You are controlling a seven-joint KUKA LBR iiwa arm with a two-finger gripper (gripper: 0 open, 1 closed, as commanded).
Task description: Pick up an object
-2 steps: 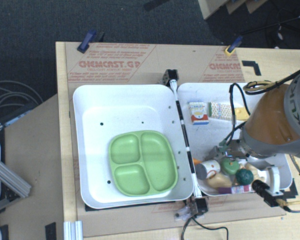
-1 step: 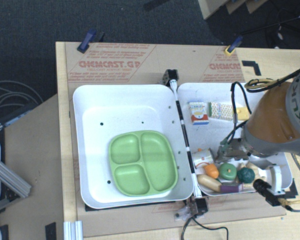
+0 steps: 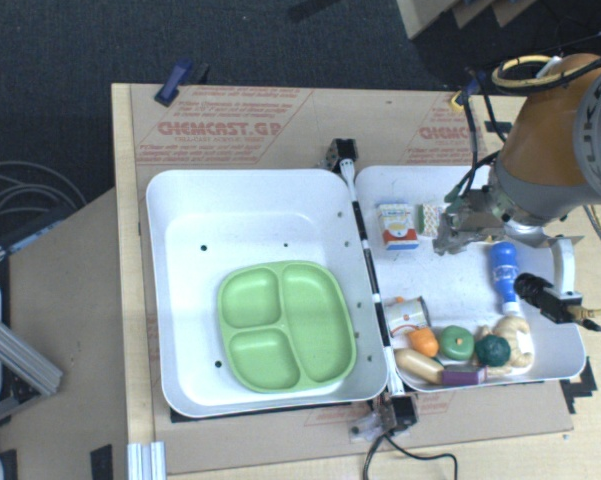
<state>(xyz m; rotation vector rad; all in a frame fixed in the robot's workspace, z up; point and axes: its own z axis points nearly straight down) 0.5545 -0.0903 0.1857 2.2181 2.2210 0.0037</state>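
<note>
**A:** Which object am I going for?

**B:** Probably the small carton (image 3: pixel 398 224), white with an orange front, lying in the upper part of the right bin (image 3: pixel 570 358), just left of the gripper (image 3: pixel 458 230). It lies apart from the other things, so I judge it the easiest target.

**A:** Are the fingers holding anything?

**B:** I see nothing between them; whether they are apart or together I cannot tell.

**A:** What else do I count?

**B:** One blue bottle (image 3: pixel 504 272) to the gripper's right. A crowd of toy foods along the bin's near edge: one orange piece (image 3: pixel 423 341), one green round (image 3: pixel 456 342), one dark green piece (image 3: pixel 494 349). They touch, which makes them awkward to pick. One green divided plate (image 3: pixel 284 325) with three compartments sits in the left bin (image 3: pixel 180 208). Two bins on the desk (image 3: pixel 130 268).
</note>
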